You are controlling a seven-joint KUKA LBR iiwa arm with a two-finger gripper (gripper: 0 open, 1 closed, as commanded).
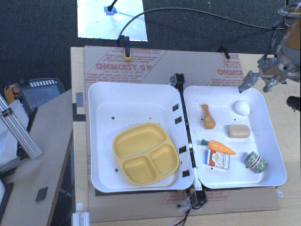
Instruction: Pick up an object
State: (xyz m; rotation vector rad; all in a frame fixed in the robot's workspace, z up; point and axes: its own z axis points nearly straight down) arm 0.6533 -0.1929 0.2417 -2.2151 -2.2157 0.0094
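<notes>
In the right bin [275, 140] lie a white egg [242, 108], a tan block [238, 131], an orange-brown drumstick-shaped piece [208, 117], a carrot [220, 147], a small red and white carton [217, 159] and a green patterned can [255, 162]. My gripper [258, 80] hangs above the bin's far right corner, open, with nothing between its fingers. It is up and to the right of the egg.
The left bin [101, 126] holds a yellow divided tray [145, 153]. A black divider with clips [184, 131] runs between the bins. A cable arcs over the dark floor behind the bench. A teach pendant [40, 91] sits at the left.
</notes>
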